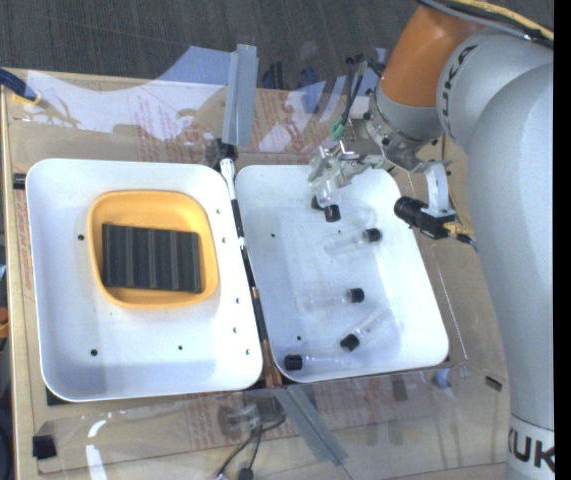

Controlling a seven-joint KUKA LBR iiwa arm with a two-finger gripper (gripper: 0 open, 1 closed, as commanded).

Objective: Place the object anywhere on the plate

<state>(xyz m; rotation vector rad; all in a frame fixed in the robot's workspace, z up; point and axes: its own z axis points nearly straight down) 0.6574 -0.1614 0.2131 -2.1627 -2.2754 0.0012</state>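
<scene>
Vials (350, 295), clear with black caps, lie scattered in the right bin (420, 298); none on the yellow plate (150, 213) in the left bin (60, 268). Gripper (327, 196) low over the right bin's far end, a capped vial apparently between its fingers; transfer to plate not yet done.

Claw (331, 171) above right bin (265, 268), near vials (350, 240).

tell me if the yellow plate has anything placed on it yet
Not yet. The yellow plate in the left bin holds only its dark ridged insert; no vial lies on it.
</scene>
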